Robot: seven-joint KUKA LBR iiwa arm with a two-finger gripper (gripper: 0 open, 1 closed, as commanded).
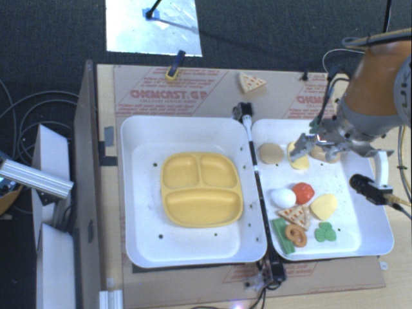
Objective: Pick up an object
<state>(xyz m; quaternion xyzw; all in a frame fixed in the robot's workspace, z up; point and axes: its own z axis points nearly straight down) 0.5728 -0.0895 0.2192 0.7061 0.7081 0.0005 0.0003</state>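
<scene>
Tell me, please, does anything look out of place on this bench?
Yes. One pizza slice toy lies on the cardboard behind the right bin, outside both bins, while the other toy food sits inside that bin.

1. My orange band (380,76) is gleaming like smooth, glossy plastic at the right edge.
2. Both white bins (145,192) are looking like smooth, faintly shiny plastic.
3. The yellow divided tray (201,189) is showing a matt plastic finish.
4. The board (193,89) under the bins is looking like printed paper-faced sheet.
5. The floor (51,31) is appearing dark and rough, like carpet.

Bench (193,85), 2 bins (138,172) (white), pizza slice (252,82)
</scene>
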